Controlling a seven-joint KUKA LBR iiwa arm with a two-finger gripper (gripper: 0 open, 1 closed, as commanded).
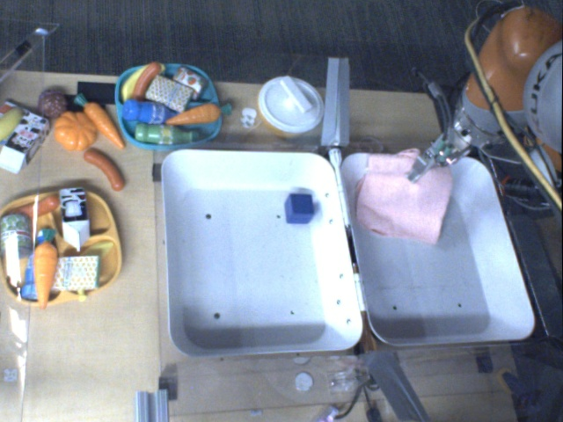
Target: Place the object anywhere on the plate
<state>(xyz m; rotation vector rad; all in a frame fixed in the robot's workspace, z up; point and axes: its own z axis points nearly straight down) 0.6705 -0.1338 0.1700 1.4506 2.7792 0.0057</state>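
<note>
Far-left table (132,236): a dark round toy (53,102), a small orange pumpkin (73,132), a carrot (107,125) and a red sausage (106,170) lie loose on the wood, with a printed box (19,134) at the very left edge.
Yellow tray (110,227): sits on the table at the left, nearer than the loose toys; it carries a carrot, small printed cartons and a bottle-like toy, packed close together.
Blue bowl (211,130): far side, just beyond the left bin; heaped with play food, among it a carrot, a blue piece, a green piece and a patterned carton.
White lidded tub (290,105): far side, right of the blue bowl, just beyond the left bin's far right corner.
Left bin (229,315): shallow and white; it bears one thing.
Blue cube (300,207): small and dark blue, resting on the left bin's floor towards its far right part, well apart from the pincer.
Right bin (457,306): shallow and white, touching the left bin along the shared edge.
Pink cloth (400,207): crumpled, lying in the far left part of the right bin.
Pincer (429,163): at the cloth's far right corner, its tips closed on a pinch of the pink fabric, which rises a little there.
Arm (519,51): grey with an orange band, reaching in from the far right.
</note>
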